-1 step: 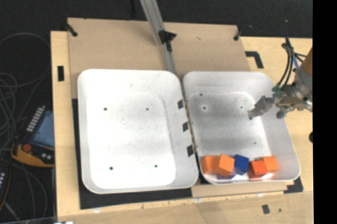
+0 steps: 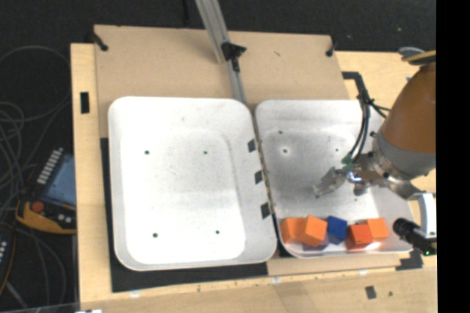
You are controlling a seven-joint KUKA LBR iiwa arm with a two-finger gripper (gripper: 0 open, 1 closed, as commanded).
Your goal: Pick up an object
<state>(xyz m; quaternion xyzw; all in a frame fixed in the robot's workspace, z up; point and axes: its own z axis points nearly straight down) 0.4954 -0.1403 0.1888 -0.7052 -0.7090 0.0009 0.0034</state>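
Observation:
Along the near edge of the right bin [image 2: 308,120] lie several blocks: an orange block [image 2: 304,230] at the left, a blue block [image 2: 337,228] in the middle with a purple piece under it, and an orange block [image 2: 367,232] at the right. My gripper [image 2: 339,180] hangs over the right part of that bin, a little beyond the blocks, fingers pointing left. Nothing shows between its fingers. The arm with its orange band [image 2: 413,117] comes in from the right.
The left bin [image 2: 183,179] lies beside the right one, joined by small clips along the shared edge. A slanted metal rail [image 2: 209,6] runs from the top down to the bins' junction. Cables and a hand-held pendant [image 2: 55,186] lie off the bench at the left.

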